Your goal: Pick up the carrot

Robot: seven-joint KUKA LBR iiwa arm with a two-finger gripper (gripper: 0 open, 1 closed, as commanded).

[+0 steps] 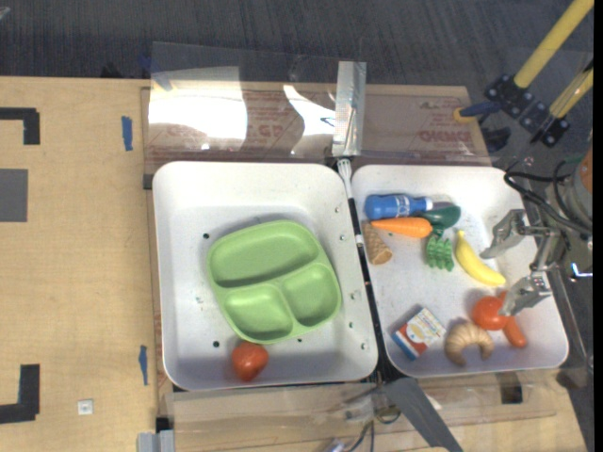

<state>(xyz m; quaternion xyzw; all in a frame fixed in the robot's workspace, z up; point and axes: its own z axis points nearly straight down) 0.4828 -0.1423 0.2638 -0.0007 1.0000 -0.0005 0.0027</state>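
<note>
Our gripper [521, 266] hung at the right side of the frame, over the right edge of the right bin [551, 347]. Its two fingers stood wide apart, one higher and one lower, and nothing was between them. Just by the lower finger lay a red tomato [488, 312], and a bit to the left lay the yellow banana [476, 263]. Below them sat a brown croissant [468, 340] and a small box [418, 330]. The carrot [403, 227] was well away from us, in the upper left part of that bin. It lay on its side, pointing left and right. A blue bottle [400, 205] touched it along the top, and a green toy [439, 251] sat near its right end. A brown cone-like thing [378, 247] sat just under its left end. We thought the carrot was a light toy, hard and smooth, so it could slip. We guessed the best spot to grab was its thick middle, with the fingers across it. The bottle left little room on the top side. The left bin [179, 205] held a green plate [273, 278] and a red fruit [250, 360].
</note>
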